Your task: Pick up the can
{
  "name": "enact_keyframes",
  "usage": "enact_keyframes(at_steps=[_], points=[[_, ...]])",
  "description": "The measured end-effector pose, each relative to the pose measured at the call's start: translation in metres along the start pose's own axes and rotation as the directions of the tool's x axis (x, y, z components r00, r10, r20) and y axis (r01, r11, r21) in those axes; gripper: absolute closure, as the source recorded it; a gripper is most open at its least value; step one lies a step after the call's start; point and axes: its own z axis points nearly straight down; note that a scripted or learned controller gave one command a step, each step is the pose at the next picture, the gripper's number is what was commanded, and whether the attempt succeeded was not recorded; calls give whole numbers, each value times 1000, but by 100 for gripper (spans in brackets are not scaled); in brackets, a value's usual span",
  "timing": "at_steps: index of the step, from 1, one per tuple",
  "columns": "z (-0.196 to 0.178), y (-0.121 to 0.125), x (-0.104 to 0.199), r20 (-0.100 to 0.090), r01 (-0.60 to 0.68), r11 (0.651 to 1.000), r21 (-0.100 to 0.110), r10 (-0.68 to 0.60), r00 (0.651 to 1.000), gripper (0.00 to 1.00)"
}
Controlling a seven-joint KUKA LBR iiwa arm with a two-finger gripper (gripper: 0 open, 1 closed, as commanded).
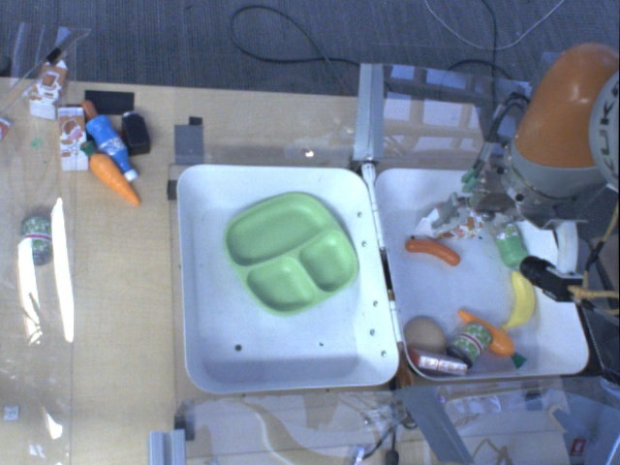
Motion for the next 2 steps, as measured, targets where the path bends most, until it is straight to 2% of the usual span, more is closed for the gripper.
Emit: enact_keyframes(at_steps=[1,2], points=[[126,1,-35,2,-11,1000,-10,11,1000,0],[27,-10,-4,0,-254,967,-3,254,967,0]])
